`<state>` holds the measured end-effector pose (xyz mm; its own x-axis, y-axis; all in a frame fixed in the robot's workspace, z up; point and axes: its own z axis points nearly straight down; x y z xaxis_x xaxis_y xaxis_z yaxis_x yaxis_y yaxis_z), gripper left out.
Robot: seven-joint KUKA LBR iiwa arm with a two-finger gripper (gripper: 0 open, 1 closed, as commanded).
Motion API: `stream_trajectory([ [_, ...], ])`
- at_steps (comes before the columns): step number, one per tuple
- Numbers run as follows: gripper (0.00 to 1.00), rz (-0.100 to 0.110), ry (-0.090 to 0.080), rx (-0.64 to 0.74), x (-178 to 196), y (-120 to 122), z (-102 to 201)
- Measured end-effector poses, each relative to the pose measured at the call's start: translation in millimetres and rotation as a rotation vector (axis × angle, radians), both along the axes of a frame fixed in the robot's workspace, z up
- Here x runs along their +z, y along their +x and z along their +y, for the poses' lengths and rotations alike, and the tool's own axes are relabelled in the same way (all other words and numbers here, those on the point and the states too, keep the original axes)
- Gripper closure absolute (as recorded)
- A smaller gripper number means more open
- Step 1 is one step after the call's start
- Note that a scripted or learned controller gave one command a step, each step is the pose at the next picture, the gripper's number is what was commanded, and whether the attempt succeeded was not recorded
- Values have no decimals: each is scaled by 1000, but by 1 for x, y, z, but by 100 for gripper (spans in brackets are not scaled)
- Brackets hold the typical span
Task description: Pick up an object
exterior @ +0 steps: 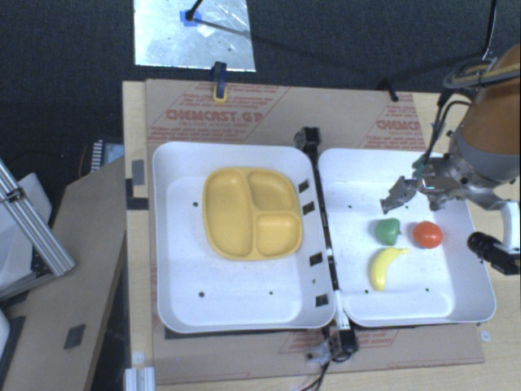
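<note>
Three toy foods lie in the right white bin [358, 304]: a green pepper [387, 231], a red-orange tomato [427, 235] and a yellow banana [384, 266]. My gripper [402, 195] hangs over the upper part of that bin, just above and slightly left of the green pepper, reaching in from the right. Its fingers look slightly parted with nothing between them.
The left white bin [183, 300] holds a yellow three-compartment plate [251, 213]. A black divider with clips [319, 218] runs between the two bins. Both bins rest on a cardboard sheet [244, 108]. A metal frame [32, 235] stands at the far left.
</note>
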<state>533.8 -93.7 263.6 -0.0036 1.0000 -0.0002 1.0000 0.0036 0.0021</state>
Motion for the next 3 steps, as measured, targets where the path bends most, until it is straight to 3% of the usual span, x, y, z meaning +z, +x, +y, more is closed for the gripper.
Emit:
stream_trajectory([
  [1,0,4,1,-3,-62,3,0],
  [3,0,4,1,-3,-146,4,0],
])
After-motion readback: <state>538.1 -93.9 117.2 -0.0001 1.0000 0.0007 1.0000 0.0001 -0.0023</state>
